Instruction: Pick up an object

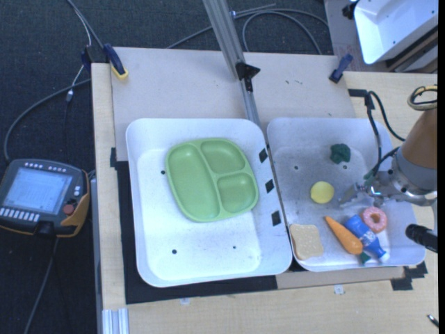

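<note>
— Yellow ball (321, 192) status?
— Loose in right bin (306, 134), left of gripper (354, 195). Fingers spread, grasping nothing.
— Progress?
— No pick yet; closing and lifting remain.

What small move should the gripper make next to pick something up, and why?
Probably a short move toward the yellow ball and down. The gripper hovers in the right bin just beside the ball, with nothing between its fingers, and the ball lies apart from the carrot and the donut.
</note>
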{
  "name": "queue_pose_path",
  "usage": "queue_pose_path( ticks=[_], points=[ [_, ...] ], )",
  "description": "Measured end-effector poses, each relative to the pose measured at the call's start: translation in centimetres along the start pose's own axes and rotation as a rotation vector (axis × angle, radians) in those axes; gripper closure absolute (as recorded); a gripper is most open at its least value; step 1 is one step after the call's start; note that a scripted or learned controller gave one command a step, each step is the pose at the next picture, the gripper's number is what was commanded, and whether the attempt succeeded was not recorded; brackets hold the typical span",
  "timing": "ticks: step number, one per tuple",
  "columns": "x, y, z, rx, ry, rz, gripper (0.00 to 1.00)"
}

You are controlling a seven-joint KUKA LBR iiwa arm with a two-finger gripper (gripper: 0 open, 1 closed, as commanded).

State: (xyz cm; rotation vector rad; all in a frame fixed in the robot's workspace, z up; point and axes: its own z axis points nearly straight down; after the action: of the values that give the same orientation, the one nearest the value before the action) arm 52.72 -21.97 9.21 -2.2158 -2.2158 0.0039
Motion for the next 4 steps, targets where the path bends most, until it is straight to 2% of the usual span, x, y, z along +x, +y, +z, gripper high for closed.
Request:
queue_pose_path(
  ticks=[1,4],
  points=[
    [-0.1,0.2,-1.5,-0.009,-0.003,0.0,1.0],
    [0.4,0.8,-15.8,-0.015,-0.007,-0.002,1.0]
  ],
)
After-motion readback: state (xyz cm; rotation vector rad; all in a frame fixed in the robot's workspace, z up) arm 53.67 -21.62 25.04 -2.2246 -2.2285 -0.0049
